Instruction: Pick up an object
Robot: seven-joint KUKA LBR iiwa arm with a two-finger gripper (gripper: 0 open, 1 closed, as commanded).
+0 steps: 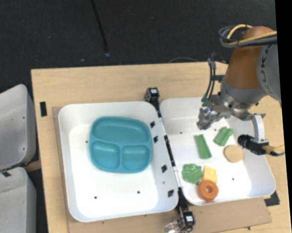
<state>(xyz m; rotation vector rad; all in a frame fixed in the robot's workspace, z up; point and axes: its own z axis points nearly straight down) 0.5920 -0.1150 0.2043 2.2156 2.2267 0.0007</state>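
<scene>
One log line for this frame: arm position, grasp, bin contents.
gripper: over right bin, above green stick | grasp: none seen | left bin: teal tray

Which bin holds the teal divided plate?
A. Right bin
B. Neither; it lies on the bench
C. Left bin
C: the teal plate lies flat in the left bin, while the right bin holds the small food items beneath the gripper.
</scene>
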